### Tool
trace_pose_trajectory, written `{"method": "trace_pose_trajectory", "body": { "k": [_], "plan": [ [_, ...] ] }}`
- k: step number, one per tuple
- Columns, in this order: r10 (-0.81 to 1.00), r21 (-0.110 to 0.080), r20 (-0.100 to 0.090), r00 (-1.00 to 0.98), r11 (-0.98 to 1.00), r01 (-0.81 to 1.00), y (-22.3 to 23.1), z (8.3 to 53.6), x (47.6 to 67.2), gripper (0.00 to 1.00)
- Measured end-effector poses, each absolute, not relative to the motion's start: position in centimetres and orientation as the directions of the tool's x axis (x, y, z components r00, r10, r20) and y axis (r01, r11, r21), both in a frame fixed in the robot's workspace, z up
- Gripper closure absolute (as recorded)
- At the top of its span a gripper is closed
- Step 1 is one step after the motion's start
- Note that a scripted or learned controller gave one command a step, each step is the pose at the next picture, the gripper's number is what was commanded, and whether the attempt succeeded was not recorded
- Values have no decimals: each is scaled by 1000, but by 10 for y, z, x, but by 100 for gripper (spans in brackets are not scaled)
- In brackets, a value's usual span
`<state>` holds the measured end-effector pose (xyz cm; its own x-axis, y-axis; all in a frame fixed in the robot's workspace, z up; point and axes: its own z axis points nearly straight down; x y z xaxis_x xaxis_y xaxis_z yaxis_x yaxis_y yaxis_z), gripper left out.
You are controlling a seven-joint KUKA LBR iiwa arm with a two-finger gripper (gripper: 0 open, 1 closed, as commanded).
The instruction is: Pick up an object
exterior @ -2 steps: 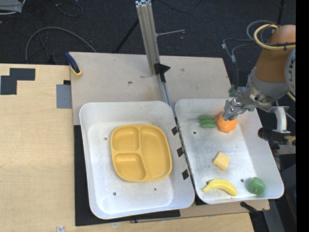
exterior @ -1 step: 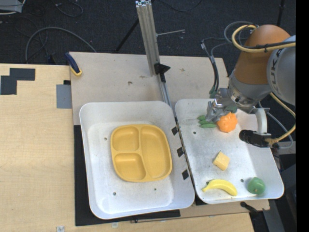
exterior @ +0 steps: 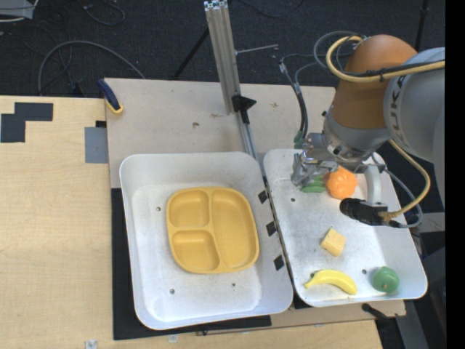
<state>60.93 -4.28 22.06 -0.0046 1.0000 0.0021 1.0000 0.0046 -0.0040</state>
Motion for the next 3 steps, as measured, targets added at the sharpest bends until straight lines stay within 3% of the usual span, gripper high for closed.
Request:
{"method": "trace_pose_trajectory", "body": {
  "k": [3],
  "plan": [
    [1000, -3, 1, -4, 4, 1000, 105, 226, 572, 100]
  ]
}}
